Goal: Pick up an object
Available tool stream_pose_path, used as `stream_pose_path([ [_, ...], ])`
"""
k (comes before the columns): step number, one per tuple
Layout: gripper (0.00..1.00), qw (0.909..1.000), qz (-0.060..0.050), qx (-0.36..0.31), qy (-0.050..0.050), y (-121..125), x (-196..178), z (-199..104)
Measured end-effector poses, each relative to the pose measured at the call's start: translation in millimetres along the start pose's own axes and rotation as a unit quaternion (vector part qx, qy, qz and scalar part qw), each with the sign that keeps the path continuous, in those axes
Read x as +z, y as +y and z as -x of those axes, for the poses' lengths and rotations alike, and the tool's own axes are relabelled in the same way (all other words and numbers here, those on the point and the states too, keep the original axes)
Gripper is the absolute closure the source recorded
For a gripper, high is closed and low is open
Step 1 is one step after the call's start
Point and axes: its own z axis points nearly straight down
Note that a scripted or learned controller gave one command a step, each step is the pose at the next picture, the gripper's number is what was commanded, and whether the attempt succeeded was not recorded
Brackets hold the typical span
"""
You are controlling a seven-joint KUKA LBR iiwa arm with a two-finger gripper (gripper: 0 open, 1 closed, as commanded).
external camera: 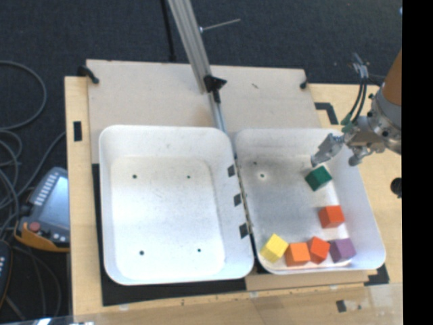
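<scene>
Gripper (340, 152) over right bin (270, 188), jaws spread wide, nothing between them. Green block (318, 178) lies just below the jaws, apart. Orange block (331, 216) farther down.

Two shallow white bins set side by side on pale bench (155, 90). Left bin (169, 202) marked by few dark dots on floor. Right bin (270, 195) joined to it along dark clips at shared edge. Slanted aluminium rail (193, 36) seen rising from bench's far side toward top. Grey handheld pendant with orange base (46, 208) laid on dark floor at left, beside black cables (17, 124).
</scene>
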Motion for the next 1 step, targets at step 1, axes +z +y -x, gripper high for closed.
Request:
stream_pose_path([
  [1, 0.00, 1.0000, 0.000, 0.001, -0.001, -7.9, 199.4, 51.4],
])
